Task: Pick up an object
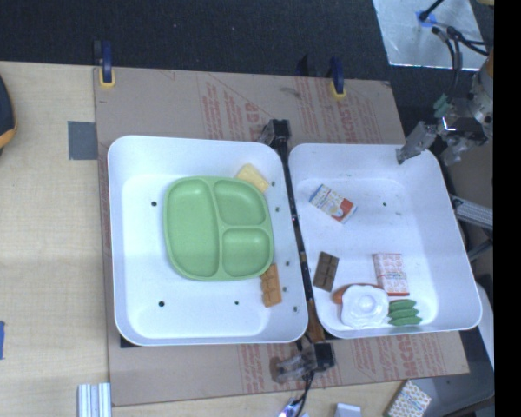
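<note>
The gripper (414,148) hangs over the right bin's (434,189) far-right corner, its state unclear; best to descend squarely onto the isolated small packet (332,202), clear of the walls.

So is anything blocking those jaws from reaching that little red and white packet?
Nothing visible. The gripper hovers at the right bin's far right corner, and bare white floor lies between it and the red and white packet.
</note>
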`<state>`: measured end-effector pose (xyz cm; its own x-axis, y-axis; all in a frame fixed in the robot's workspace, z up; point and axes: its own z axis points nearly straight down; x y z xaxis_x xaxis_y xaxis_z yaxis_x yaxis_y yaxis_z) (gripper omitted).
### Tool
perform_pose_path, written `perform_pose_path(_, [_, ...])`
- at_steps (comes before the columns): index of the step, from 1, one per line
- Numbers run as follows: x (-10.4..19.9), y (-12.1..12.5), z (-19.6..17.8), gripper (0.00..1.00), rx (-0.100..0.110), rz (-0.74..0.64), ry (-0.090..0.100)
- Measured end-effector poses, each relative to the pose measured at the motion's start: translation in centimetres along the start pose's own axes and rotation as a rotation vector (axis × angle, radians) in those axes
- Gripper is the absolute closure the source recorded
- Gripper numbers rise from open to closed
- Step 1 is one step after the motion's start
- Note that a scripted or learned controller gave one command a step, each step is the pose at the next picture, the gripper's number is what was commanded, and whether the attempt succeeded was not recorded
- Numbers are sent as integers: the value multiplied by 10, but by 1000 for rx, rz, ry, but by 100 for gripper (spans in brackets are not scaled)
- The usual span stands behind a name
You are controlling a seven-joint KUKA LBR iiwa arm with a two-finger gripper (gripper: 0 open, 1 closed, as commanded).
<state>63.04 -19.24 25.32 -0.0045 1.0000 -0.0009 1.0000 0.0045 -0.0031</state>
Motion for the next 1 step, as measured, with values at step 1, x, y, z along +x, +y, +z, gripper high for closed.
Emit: perform_pose_path(1, [51,-113,105,0,18,1,8])
